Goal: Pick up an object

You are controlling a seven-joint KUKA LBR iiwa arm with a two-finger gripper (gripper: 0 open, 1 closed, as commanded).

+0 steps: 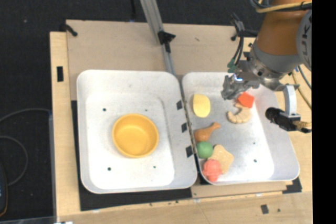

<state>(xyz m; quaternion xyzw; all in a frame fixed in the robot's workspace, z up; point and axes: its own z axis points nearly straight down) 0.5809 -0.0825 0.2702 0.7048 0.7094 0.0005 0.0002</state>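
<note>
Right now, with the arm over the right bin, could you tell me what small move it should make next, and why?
Probably a short descent onto the orange block. The gripper sits just up-left of that block in the right bin, with nothing visibly held. The curved beige piece lies against the block's lower edge, so a slight shift toward the block first would help to avoid catching both.

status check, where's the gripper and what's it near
Gripper low over right bin, beside orange block. Nothing seen held. Croissant-shaped toy just below block; yellow bowl alone in left bin.
</note>
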